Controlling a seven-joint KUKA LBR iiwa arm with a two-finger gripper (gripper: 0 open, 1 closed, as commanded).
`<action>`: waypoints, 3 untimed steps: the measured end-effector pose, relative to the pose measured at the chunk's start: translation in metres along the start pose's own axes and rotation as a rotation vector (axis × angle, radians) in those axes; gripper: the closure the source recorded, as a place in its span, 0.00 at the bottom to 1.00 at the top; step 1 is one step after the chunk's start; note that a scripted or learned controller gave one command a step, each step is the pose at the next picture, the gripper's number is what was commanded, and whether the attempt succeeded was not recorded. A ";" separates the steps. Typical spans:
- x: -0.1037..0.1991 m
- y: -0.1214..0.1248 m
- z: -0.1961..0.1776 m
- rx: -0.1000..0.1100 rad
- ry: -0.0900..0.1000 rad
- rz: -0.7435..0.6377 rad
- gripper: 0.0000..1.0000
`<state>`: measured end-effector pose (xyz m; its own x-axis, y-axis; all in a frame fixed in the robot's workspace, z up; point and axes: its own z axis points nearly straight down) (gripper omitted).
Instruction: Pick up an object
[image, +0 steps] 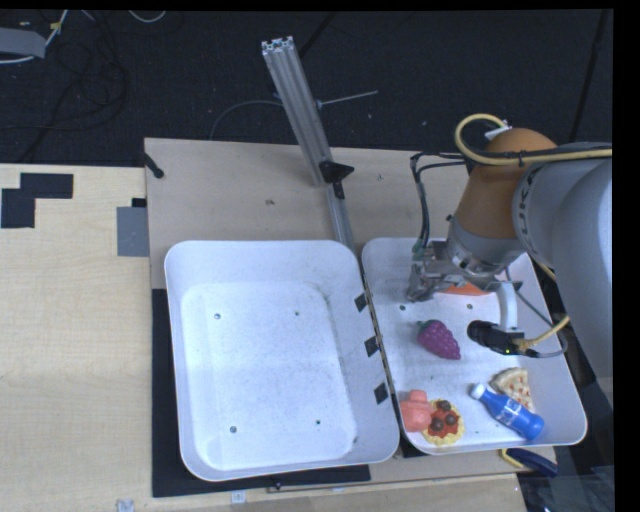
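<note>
Purple grapes (439, 339) lie mid right bin (560, 420), at 6 o'clock from my gripper (425, 285), just apart. I judge them light, stiff, bumpy plastic: I'd pinch across the fat middle. Whether the jaws stand apart, I cannot tell.

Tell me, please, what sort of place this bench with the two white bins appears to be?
Most likely a robotics lab set up for grasping trials. A grey arm reaches over the right bin, which holds toy food such as purple grapes and a blue bottle, and loose cables lie behind the bench.
</note>
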<state>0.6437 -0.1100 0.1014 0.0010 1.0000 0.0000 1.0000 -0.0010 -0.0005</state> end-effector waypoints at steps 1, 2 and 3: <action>0.004 -0.002 -0.043 -0.004 0.000 -0.001 1.00; -0.001 -0.001 -0.105 -0.005 -0.001 0.000 1.00; -0.002 -0.001 -0.114 0.000 0.000 0.000 1.00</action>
<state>0.6429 -0.1117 0.2156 0.0010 1.0000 -0.0001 1.0000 -0.0010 -0.0001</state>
